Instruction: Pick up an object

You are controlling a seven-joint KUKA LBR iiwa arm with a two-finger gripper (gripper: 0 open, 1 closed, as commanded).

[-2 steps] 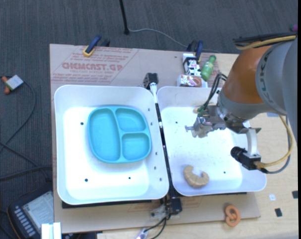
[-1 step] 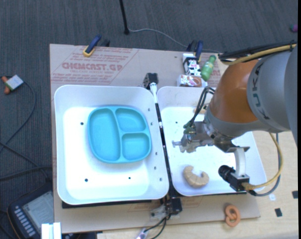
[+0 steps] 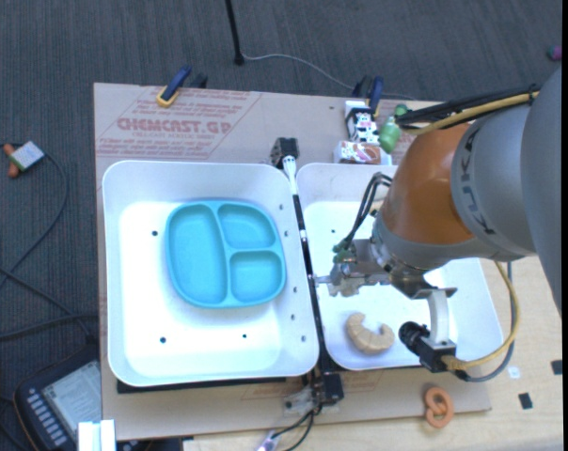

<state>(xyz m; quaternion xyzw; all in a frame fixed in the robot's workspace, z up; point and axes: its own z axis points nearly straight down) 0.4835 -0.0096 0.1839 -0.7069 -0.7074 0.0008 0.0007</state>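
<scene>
- A brown board (image 3: pixel 171 125) fills the middle of the frame, lying on dark carpet, with red lettering printed across its upper left part.
- The arm (image 3: pixel 481 191) comes in from the right edge, grey with a broad orange band, and hangs over the right bin.
- The left bin (image 3: pixel 138 346) sits left of centre on the board, white and shallow, touching the right bin along a black rail.
- The right bin (image 3: pixel 336 214) lies right of centre, much of it hidden under the arm.
- A blue tray (image 3: pixel 226 254) with three compartments lies flat in the middle of the left bin.
- The claw (image 3: pixel 348 275) hovers low at the left side of the right bin, close to the rail; I cannot tell how wide it stands, as the wrist hides it.
- A tan, curved piece (image 3: pixel 369 334) lies on the floor of the right bin near its lower edge, just below the claw and apart from it.
- An orange ring (image 3: pixel 438 406) rests on the board below the right bin, near the lower right of the frame.
- A blue clamp (image 3: pixel 175 84) grips the board's top edge at upper left.
- A small orange and grey block (image 3: pixel 23 157) lies on the carpet at the far left.
</scene>
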